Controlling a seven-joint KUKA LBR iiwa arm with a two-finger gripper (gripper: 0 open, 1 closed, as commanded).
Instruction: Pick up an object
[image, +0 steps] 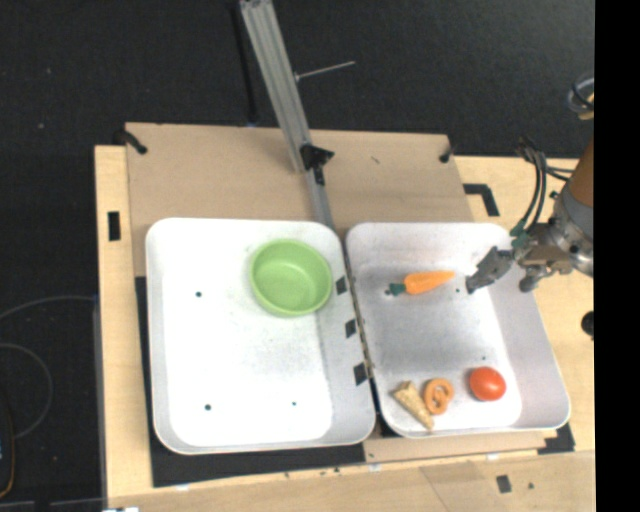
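Tabletop (115, 330): pale wood, bearing two shallow white bins side by side.

Left bin (200, 400): holds one green bowl (291, 278), upright, in its far right part.

Right bin (440, 330): holds four items.
- Carrot (428, 283), orange with a green stem end pointing left; lies flat in the far half, near the middle.
- Tomato (487, 384), red and round; near right corner.
- Pretzel-shaped piece (437, 395), orange-brown; just left of the tomato.
- Pale wedge (410, 403), tan; just beside the pretzel-shaped piece on its left, whether touching cannot be told.

Tool (505, 272): over the far right edge of the right bin, to the right of the carrot and apart from it. Its two fingers stand spread, with nothing between them.

Metal pole (283, 90): slants from the far side down to the gap between the bins.
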